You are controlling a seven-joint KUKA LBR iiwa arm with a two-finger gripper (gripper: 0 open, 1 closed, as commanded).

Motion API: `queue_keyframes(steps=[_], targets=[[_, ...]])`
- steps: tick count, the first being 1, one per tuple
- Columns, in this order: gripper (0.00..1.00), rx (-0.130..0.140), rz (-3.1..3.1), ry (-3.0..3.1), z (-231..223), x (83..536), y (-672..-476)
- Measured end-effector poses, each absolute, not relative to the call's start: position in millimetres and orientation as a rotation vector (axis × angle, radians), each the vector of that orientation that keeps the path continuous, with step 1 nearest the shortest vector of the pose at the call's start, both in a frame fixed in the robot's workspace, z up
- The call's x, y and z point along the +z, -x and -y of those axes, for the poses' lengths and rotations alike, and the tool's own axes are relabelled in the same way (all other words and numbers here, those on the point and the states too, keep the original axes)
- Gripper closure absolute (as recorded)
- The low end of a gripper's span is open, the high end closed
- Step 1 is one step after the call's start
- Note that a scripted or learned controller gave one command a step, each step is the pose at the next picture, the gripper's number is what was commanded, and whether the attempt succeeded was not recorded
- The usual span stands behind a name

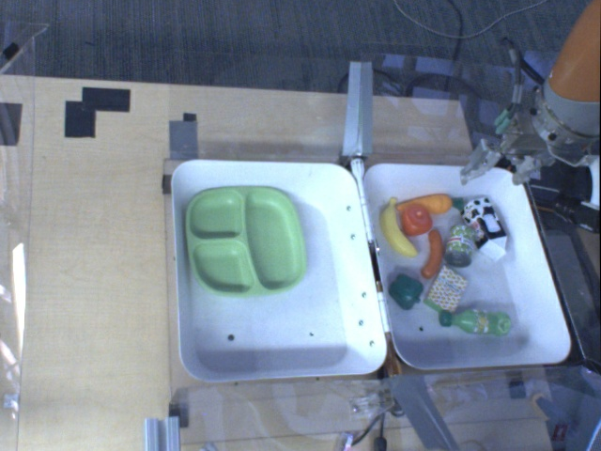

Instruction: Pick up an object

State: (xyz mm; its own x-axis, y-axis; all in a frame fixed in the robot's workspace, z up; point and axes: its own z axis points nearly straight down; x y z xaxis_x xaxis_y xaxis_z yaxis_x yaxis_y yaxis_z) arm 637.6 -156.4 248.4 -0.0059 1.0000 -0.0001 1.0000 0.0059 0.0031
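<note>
The right bin (545,336) holds several toy items. A yellow banana (395,229) lies beside a red tomato (416,219) and an orange carrot (433,201). Near them are a red sausage (432,253), a small can (460,242) and a black-and-white carton (486,222). Toward the front lie a dark green pepper (406,291), a patterned packet (447,289) and a green bottle (479,322). My gripper (499,166) hovers over the bin's far right corner, above the carton. It is open, with nothing between its fingers.
The left bin (272,346) holds a green divided plate (246,238). A metal rail (356,111) runs back from the gap between the bins. Cables lie behind the right bin. The wooden bench extends to the left.
</note>
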Motion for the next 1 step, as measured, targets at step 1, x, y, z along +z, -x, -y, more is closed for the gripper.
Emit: queue_keyframes(steps=[1], targets=[[0.00, 0.016, -2.296, -2.116, 181.0, 120.5, -651.4]])
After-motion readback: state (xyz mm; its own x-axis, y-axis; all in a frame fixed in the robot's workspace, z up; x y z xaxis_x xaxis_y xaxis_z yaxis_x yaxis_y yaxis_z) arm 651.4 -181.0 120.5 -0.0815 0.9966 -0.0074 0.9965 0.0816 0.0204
